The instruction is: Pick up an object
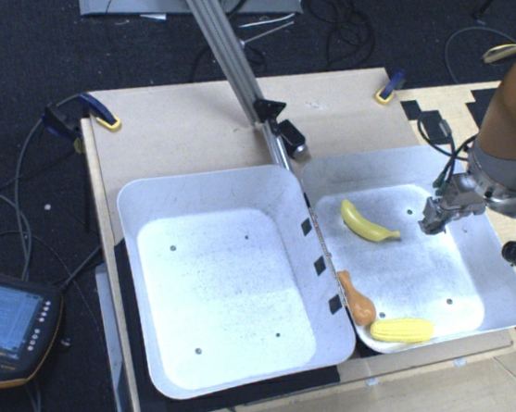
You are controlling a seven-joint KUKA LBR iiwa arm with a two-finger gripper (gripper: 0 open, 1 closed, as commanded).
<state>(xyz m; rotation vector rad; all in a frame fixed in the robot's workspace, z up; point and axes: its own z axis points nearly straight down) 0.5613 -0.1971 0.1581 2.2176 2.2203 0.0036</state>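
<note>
In the right bin [494,302] lie a yellow banana [366,222] near the back left, an orange pear-shaped fruit [357,304] against the left wall, and a yellow corn cob [402,330] at the front edge. My gripper [431,220] hangs low over the bin's back right part, a short way to the right of the banana and apart from it. Nothing shows between its fingertips.
The left bin [147,289] sits beside the right one. A slanted metal rail [240,72] runs from the top down to the seam between the bins. Clamps [100,113] hold the board's back corners. A teach pendant [7,324] rests on the floor at left.
</note>
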